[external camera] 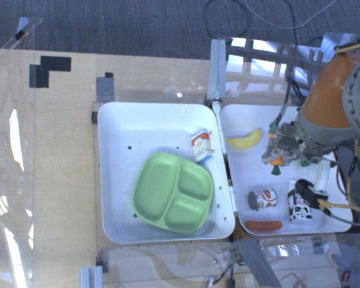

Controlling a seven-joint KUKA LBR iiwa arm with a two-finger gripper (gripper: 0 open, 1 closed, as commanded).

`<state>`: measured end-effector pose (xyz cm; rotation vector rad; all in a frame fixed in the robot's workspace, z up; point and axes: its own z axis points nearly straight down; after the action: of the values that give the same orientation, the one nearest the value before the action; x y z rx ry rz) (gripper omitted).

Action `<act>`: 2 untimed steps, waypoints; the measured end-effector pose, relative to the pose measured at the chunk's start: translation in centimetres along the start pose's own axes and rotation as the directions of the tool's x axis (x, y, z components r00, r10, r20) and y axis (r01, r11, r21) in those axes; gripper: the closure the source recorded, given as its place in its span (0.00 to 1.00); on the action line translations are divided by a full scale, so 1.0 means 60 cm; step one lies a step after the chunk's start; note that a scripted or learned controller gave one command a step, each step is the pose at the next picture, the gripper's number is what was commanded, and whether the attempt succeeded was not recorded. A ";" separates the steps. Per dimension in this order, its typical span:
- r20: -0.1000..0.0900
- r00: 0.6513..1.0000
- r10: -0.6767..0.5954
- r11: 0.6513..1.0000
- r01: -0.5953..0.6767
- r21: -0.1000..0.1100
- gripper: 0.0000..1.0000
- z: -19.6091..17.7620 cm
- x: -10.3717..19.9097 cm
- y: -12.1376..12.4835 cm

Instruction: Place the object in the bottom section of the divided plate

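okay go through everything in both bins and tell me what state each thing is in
Divided plate: left bin, nothing on it.
Small carton: beside the plate, tilted.
Banana: right bin, lying flat.
Can: on its side.
Sausage: lying flat.
Gripper: over the right bin.

The green divided plate [174,192] fills the left bin's [117,161] lower middle, its sections bare; a small carton [201,146] stands touching its rim at one o'clock. The bin floor lies open at nine and twelve o'clock. In the right bin [246,179], banana [245,140], can [263,199], sausage [264,225] and a black-and-white toy [300,206] ring a bare centre.
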<state>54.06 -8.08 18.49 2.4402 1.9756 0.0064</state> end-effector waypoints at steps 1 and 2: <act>0.001 0.997 -0.074 0.997 0.074 0.001 1.00 0.001 0.109 0.046; 0.001 0.996 0.085 0.996 -0.085 0.002 1.00 0.002 0.236 -0.002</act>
<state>56.86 5.83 18.43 2.5236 1.8704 0.0032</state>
